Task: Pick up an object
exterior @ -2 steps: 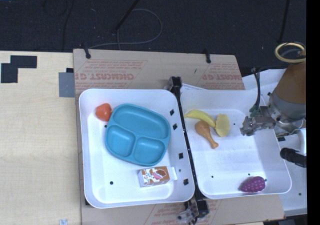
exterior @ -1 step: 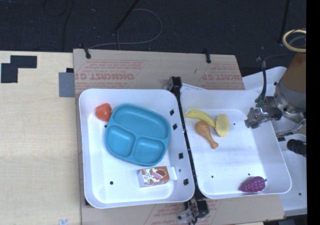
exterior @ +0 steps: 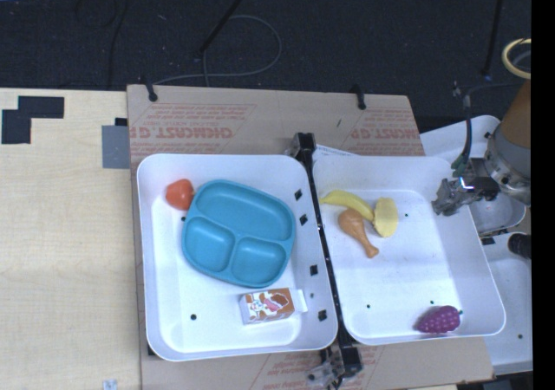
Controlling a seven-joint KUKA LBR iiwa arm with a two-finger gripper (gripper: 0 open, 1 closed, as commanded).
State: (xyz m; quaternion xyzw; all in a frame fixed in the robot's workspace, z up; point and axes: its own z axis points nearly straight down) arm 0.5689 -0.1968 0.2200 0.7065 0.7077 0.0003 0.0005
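Nearest the lens, along the bottom of the view, I read a small snack box [exterior: 267, 305] lying flat in the left bin [exterior: 153, 293], and purple grapes [exterior: 438, 320] tucked in the near right corner of the right bin [exterior: 475, 289]. Behind the box sits a blue divided plate [exterior: 237, 232] with an orange-red fruit [exterior: 179, 194] touching its far left edge.

My gripper [exterior: 453, 197] hangs at the right bin's far right rim, at the end of the arm reaching in from the right. It looks empty to me; nothing shows between its fingers, but they are too small and dark for me to tell whether they are open or closed.

As I judge it, the likeliest targets are the cluster in the far half of the right bin: a banana [exterior: 347, 201], a yellow slice [exterior: 386, 217] just beside it, and a drumstick [exterior: 358, 230] touching or nearly touching both. They lie to the gripper's left in the view, near but clearly apart from it. The drumstick's long axis runs diagonally, its thick end toward the divider and its thin end toward the near right. The grapes lie well toward me from the gripper, alone, and I would expect a cleaner grasp there.
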